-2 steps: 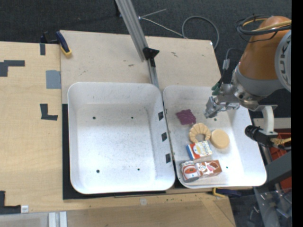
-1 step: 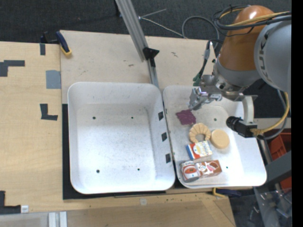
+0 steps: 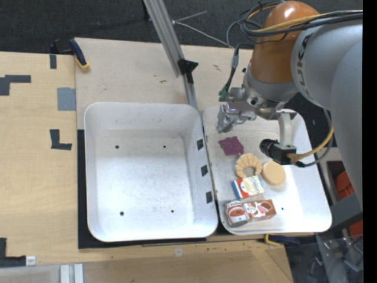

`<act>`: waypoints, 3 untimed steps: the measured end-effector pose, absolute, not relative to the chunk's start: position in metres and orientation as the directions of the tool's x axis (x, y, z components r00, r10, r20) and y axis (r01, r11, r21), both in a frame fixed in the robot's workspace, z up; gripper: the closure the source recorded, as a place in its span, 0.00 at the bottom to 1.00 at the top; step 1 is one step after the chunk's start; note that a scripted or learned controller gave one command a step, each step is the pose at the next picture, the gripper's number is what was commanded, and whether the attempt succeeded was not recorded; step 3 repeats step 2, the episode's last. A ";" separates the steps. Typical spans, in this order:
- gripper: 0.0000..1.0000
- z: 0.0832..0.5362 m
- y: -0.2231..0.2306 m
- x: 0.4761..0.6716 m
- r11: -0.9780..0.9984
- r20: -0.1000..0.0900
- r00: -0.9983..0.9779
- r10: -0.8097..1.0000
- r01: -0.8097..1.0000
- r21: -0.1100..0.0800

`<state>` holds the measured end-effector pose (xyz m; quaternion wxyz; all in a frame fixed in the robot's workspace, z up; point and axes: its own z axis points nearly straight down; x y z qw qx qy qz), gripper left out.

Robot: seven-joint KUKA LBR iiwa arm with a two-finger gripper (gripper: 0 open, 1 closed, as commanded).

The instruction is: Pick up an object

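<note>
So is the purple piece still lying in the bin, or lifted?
Lying in the bin. The purple piece rests flat on the right bin floor, just below the gripper.

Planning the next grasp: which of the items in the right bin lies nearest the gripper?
The purple piece, just below the gripper. The ring-shaped pastry, round biscuit and two packets sit further down the bin.

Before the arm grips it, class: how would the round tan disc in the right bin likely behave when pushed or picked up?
The tan disc lies flat, so it probably slides rather than rolls. It touches the ring-shaped pastry, so a push might shift both. Its low, smooth edge may slip between fingers.
</note>
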<state>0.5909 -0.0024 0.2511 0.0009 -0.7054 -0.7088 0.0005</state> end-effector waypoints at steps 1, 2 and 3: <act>1.00 0.254 0.045 0.607 0.006 0.001 -0.006 1.000 1.000 -0.001; 1.00 0.243 0.085 0.628 0.005 0.000 -0.005 1.000 1.000 -0.001; 1.00 0.243 0.085 0.628 0.005 0.000 -0.005 1.000 1.000 -0.001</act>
